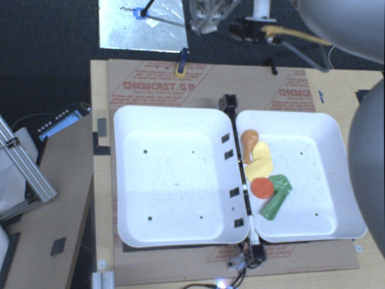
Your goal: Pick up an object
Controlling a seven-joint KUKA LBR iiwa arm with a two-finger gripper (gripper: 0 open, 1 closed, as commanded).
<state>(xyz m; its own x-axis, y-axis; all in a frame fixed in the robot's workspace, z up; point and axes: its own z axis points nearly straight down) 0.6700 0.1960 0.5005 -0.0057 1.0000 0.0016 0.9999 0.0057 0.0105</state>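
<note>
Several toy food pieces lie bunched against the left wall of the right bin. From back to front they are an orange-brown piece, two yellow pieces, a red-orange round piece and a green piece. They touch one another. My gripper hangs high at the top of the camera view, beyond the bench's far edge and well away from both bins. Nothing shows in it.
The left bin stands beside the right one, with a black clipped divider between them. Both rest on a cardboard sheet. The grey arm's bulk fills the upper right, and a yellow cable runs there.
</note>
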